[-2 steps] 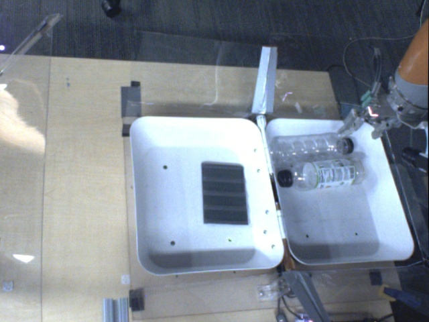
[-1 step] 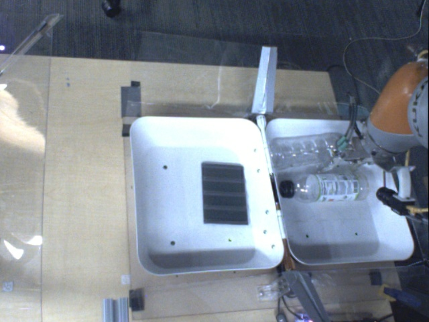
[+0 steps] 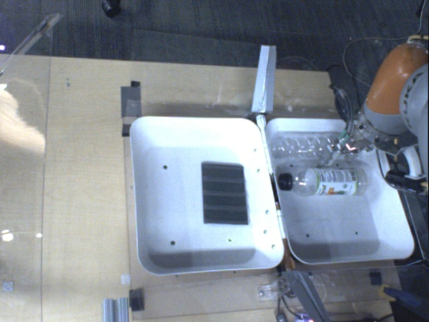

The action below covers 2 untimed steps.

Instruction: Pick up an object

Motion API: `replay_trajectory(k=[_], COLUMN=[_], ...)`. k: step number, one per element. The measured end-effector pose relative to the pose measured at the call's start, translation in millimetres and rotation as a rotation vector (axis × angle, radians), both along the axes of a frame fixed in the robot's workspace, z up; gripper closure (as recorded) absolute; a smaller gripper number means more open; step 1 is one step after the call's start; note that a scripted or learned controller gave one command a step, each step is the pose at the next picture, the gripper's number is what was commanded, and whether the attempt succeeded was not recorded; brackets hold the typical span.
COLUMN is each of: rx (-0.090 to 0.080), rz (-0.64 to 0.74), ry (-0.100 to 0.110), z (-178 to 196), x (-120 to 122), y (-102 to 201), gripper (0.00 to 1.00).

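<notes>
**Inspector:** Start with your end effector (image 3: 348, 145). It sits at the far right of the right-hand bin (image 3: 348, 247), low over the back wall, just beyond the upper edge of the clear plastic bottle (image 3: 325, 182). I cannot tell whether it is released or clenched; the tip is too small and cluttered by cabling to judge.

**Operator:** Is it carrying anything?

**Inspector:** Nothing shows between its tips, so you should record no grasp. The bottle lies on its side on the bin floor, black cap toward the divider, label facing up. Behind it, against the back wall, lies a second transparent item (image 3: 301, 146) whose outline is hard to read.

**Operator:** And the other bin?

**Inspector:** The left-hand bin (image 3: 154, 180) holds one dark ribbed rectangular pad (image 3: 224, 192), lying flat near the middle, well apart from the arm (image 3: 395, 86). Both bins rest on the tabletop (image 3: 80, 180).

**Operator:** Risks from here?

**Inspector:** In my judgement, three. The bottle is round and smooth, so an off-centre closure would likely roll it away. You are close to the back wall, so a descent there may strike the rim. The transparent items may mislead your aim.
</notes>
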<state>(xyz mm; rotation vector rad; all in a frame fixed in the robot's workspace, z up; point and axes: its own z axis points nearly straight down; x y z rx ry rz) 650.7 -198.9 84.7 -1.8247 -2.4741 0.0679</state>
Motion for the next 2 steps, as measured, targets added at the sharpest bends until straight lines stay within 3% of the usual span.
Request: replay_trajectory(k=[1,2], rx=[-0.024,0.000], rz=[0.044,0.087], ry=[-0.069,-0.069], z=[3,2], x=[-21,-19], y=[33,10], gripper=[0.00,0.00])
